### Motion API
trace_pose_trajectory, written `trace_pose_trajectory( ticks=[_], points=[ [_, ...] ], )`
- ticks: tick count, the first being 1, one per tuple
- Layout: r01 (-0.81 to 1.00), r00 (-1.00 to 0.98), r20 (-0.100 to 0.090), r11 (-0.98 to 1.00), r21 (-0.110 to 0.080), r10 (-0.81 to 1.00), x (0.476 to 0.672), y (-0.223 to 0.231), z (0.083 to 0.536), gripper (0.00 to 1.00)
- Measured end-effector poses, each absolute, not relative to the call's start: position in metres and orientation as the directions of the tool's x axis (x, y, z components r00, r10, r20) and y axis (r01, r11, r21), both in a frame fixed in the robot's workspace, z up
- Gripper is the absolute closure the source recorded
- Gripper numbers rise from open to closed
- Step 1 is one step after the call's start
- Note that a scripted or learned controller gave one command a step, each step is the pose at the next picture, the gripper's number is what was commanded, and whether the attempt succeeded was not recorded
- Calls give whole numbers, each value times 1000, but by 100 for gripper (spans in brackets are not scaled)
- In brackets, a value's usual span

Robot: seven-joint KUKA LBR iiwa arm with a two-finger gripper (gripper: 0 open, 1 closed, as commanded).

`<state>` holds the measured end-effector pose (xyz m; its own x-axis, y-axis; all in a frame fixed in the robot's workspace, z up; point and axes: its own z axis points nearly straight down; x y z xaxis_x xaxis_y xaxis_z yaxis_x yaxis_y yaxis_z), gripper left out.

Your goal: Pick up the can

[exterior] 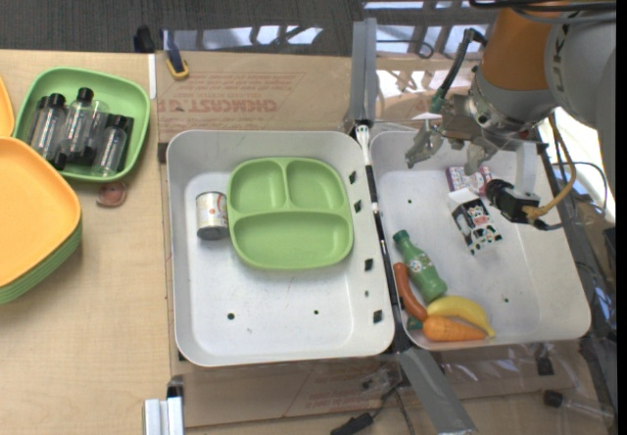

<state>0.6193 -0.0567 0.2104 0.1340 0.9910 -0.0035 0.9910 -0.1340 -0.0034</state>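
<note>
Grey arm (pixel 588 61), orange wrist band, yellow+black cables, metal gripper (pixel 453 151).

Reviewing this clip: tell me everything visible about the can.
The can is small and looks metallic, with a silvery body and a reddish label. It lies on its side in the left bin, against the left edge of the green divided plate. The gripper is apart from it, over the right bin.

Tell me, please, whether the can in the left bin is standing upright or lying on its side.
Lying on its side: the can shows its long silver wall, one end facing the camera's bottom, beside the green divided plate.
</note>
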Motion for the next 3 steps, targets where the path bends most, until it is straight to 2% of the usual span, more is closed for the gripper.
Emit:
trace_pose_trajectory(
  ticks=[1, 2, 3],
  points=[
    [992, 124, -2, -124, -2, 992, 659, -62, 191, 0],
    [999, 47, -6, -47, 10, 999, 661, -174, 99, 0],
    [999, 45, -8, -45, 16, 999, 663, -174, 110, 100]
  ],
)
